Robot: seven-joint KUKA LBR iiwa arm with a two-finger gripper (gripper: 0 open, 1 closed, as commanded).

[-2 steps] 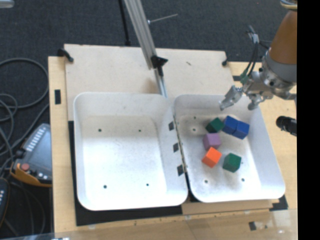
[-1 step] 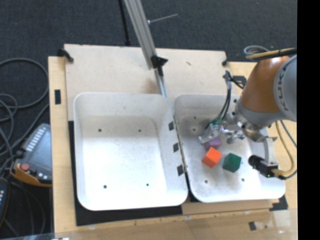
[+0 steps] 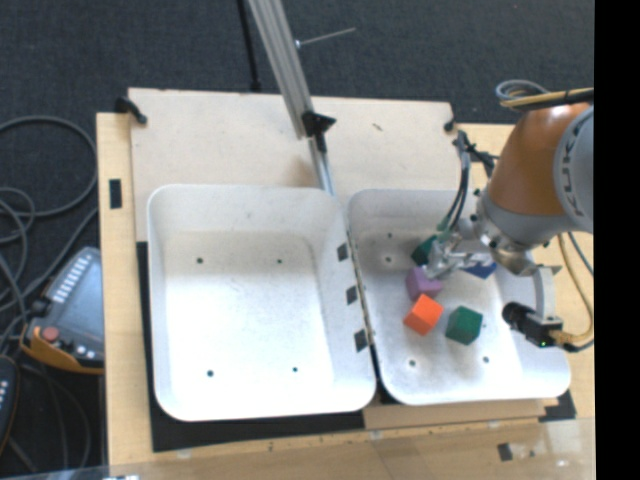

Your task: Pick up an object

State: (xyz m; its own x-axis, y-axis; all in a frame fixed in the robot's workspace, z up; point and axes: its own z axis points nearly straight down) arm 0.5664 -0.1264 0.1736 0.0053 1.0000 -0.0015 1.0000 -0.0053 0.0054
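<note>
Arm over the right bin point(image 3: 530, 368), three blocks below.
One purple block point(image 3: 422, 283), one orange block point(image 3: 423, 314), one green block point(image 3: 464, 325); gripper point(image 3: 440, 258) grasp state cannot be told.

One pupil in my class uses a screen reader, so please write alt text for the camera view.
A grey robot arm with an orange band reaches from the right into the right shallow white bin, its hand low over a purple block. An orange cube and a green cube lie beside it; the left white bin sits alongside.
</note>
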